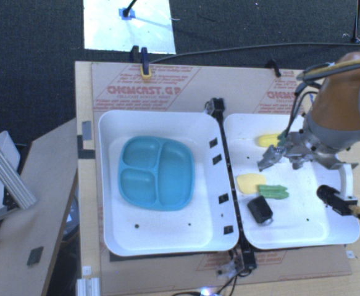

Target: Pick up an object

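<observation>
The table (167, 85) carried two white bins side by side, and the work was all on the right. The left bin (161, 117) held only a blue divided plate (157, 172), lying flat and well apart from the robot. The arm (346, 103) reached in from the right over the right bin (303, 227), with the gripper (271, 160) poised above the bin's far-left part. It sat between a far yellow object (267, 140) and a yellow lump (249, 182) just nearer. A green piece (273, 192) lay touching the yellow lump on its right, and a black block (260, 209) rested just nearer than both, close to the divider. By my reading this was the approach step: no object could be seen in the gripper's grasp, and every candidate lay on the bin floor. The next move would call for settling on one object, most likely the yellow lump or the far yellow object, centring over it and descending squarely. The green piece crowding the lump could foul a grasp there. Whether the gripper was open or closed could not be told from this slant. The far yellow object was partly covered by the wrist, so its shape was unclear, and the arm's upper part was cut off at the right.
</observation>
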Controlling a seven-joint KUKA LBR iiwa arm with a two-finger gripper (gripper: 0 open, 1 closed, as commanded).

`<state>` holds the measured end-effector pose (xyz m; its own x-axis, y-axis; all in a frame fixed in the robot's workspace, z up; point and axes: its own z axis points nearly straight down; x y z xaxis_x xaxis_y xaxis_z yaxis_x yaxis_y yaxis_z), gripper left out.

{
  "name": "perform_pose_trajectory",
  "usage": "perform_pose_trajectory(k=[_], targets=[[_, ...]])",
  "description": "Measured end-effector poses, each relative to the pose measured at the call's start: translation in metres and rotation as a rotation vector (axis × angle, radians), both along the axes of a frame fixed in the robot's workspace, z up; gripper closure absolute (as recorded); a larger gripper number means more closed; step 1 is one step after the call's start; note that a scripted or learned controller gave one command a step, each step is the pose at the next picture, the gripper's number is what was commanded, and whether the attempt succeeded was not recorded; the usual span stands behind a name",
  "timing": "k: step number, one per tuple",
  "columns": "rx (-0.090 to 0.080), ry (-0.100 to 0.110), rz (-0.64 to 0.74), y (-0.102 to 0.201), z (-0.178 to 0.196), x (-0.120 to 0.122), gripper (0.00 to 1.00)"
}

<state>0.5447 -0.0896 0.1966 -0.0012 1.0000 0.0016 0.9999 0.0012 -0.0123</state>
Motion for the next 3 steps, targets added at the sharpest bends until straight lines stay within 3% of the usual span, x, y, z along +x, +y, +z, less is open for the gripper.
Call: perform_pose_trajectory(k=[1,3], targets=[[-0.001,-0.013,0.002,0.0,0.007,0.003,0.0],[-0.001,-0.01,0.0,-0.003,-0.081,0.003,0.0]])
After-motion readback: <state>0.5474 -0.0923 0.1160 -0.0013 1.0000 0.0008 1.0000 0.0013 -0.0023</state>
